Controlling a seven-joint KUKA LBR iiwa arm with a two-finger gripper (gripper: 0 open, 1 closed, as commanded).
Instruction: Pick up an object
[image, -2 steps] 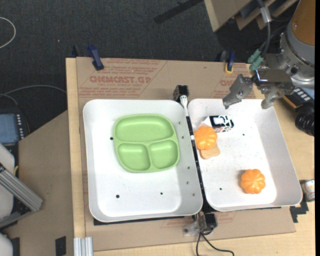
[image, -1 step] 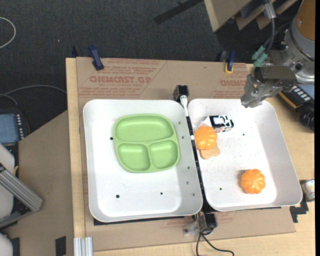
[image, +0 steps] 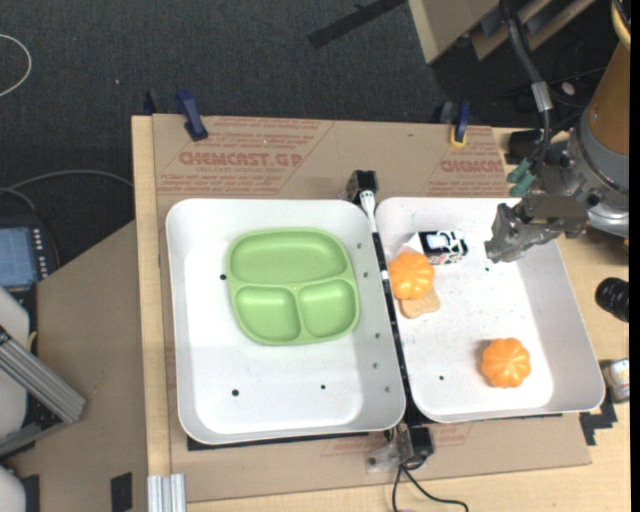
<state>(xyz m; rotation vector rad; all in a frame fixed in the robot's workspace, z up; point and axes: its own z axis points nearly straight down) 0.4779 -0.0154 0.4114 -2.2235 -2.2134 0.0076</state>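
In the right bin (image: 560, 300) lie an orange pumpkin-shaped toy (image: 505, 362) near the front, an orange round piece (image: 411, 275) resting on a tan slice (image: 420, 304) by the left wall, and a small black-and-white object (image: 443, 246) at the back. My gripper (image: 508, 245) hangs over the back right of this bin, to the right of the black-and-white object and apart from it. Nothing shows between its fingers.
The left bin (image: 200, 380) holds a green three-compartment plate (image: 292, 285). Both bins sit on a cardboard-covered board (image: 250, 150) with blue and yellow clamps at its far edge. A black divider clip (image: 362, 184) stands between the bins at the back.
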